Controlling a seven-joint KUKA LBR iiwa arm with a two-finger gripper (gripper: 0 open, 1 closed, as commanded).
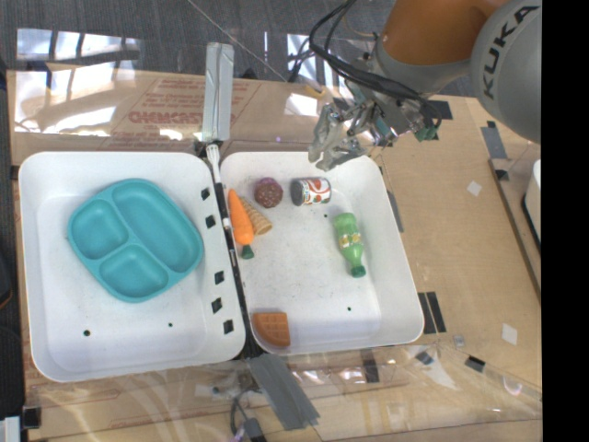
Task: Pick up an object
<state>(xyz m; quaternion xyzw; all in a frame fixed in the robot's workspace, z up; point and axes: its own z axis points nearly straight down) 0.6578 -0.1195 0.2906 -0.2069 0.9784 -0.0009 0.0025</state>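
Green bottle (pixel 349 243) lies in the right bin (pixel 398 274), right of the carrot (pixel 241 221); small can (pixel 311 191) and ice cream cone (pixel 264 203) near the back. Hand (pixel 329 148) hovers over the bin's back edge — fingers apart, nothing between them.

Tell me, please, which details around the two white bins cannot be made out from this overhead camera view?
- Metal two-finger gripper: blurred; whether its fingers are open or shut cannot be told.
- Small red-and-white can: label print too small to read.
- Green plastic bottle: label too small to read.
- Grey and orange robot arm: cut off by the top edge of the camera view.
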